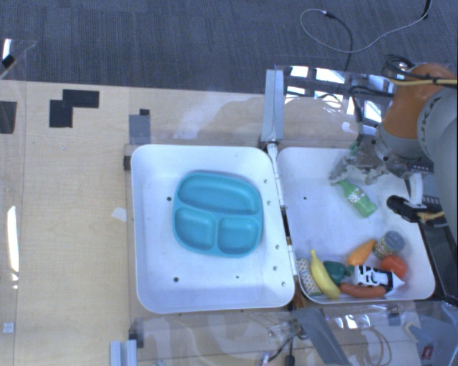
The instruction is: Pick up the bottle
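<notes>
- Near edge of the right bin (pixel 308 214): a heap of toy food, smooth plastic look, pressed into the front corner.
- Heap count: one yellow banana (pixel 323 277), curved; one dark green piece (pixel 336 271) just beside it; one orange carrot (pixel 361 253), tapered; one red sausage (pixel 365 290), long; one red-orange round piece (pixel 395 266); one small jar (pixel 390 244) with a grey lid; one black-and-white item (pixel 373 276), too small to tell what.
- Left bin (pixel 150 236): one blue tray (pixel 217 213), rounded, three compartments, matte plastic, lying flat in the middle.
- Two bins total, shallow, white, rounded corners, side by side on a pale wooden bench (pixel 64 236).
- Bottle (pixel 357 197): one, light green, small, cylindrical, lying tilted on the floor of the right bin, far-right part, well apart from the heap.
- Gripper (pixel 363 166): metal, grey, right above the bottle's far end, touching or just beside it; cannot tell if it is released or clenched.
- Arm (pixel 422 114): one, grey with an orange band, coming in from the right.
- Far: dark carpet, one thin cable (pixel 336 21) looped on it.
</notes>
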You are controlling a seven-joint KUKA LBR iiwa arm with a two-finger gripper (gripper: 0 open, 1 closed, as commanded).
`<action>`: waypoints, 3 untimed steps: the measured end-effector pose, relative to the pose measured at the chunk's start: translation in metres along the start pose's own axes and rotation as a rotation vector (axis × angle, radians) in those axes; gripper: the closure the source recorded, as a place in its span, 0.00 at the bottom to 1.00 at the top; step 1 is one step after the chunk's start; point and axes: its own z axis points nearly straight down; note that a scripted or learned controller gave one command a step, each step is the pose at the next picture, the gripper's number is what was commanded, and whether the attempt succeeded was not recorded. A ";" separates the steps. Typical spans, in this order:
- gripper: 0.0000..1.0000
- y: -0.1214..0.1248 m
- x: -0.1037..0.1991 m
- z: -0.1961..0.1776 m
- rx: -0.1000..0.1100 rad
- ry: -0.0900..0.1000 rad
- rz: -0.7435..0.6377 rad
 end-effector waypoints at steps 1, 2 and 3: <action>1.00 0.003 0.001 -0.014 -0.007 -0.002 -0.006; 1.00 0.000 -0.021 0.000 0.003 0.000 -0.061; 1.00 0.003 0.038 -0.132 -0.002 0.000 0.064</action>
